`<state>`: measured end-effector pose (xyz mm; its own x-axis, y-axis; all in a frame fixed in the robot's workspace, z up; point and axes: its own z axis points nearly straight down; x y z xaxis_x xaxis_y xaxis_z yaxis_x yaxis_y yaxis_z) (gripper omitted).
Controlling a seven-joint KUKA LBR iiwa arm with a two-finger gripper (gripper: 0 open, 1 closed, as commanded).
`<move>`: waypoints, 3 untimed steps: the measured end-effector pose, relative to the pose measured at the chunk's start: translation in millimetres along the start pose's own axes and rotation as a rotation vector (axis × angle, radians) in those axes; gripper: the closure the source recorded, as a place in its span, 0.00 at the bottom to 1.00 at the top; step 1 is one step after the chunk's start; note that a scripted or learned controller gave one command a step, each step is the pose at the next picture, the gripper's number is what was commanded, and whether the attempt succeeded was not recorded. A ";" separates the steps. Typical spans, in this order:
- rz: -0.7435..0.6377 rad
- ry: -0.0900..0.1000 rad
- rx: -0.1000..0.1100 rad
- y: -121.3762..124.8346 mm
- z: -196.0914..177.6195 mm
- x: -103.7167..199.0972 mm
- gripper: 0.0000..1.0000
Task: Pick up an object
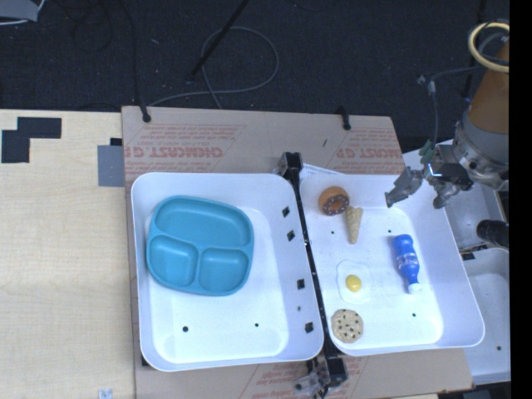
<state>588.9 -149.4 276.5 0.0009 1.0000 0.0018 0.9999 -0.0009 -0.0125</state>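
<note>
Above the right bin's far right corner, the gripper hangs spread wide, grasping nothing.

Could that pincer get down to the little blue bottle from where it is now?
Probably yes. The pincer hangs over the right bin's far edge, and the blue bottle lies apart from the other items, nothing over it.

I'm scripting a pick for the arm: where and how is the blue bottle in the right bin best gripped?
Grip the blue bottle across its body, near mid-length, coming straight down from above. It lies flat on the right bin floor, long axis roughly up-down in the view, so the fingers should probably close across its narrow width. Both flanks look free; the fried egg lies well apart.
</note>
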 end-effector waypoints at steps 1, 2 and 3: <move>-0.001 -0.002 -0.011 1.7 -6.0 -0.2 0.00; -0.001 0.000 -0.004 3.5 55.6 -6.7 0.00; -0.001 0.000 -0.005 -0.4 100.5 -9.4 0.00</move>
<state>587.2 -158.6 176.0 0.0001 1.0000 0.0015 1.0000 -0.0001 -0.0076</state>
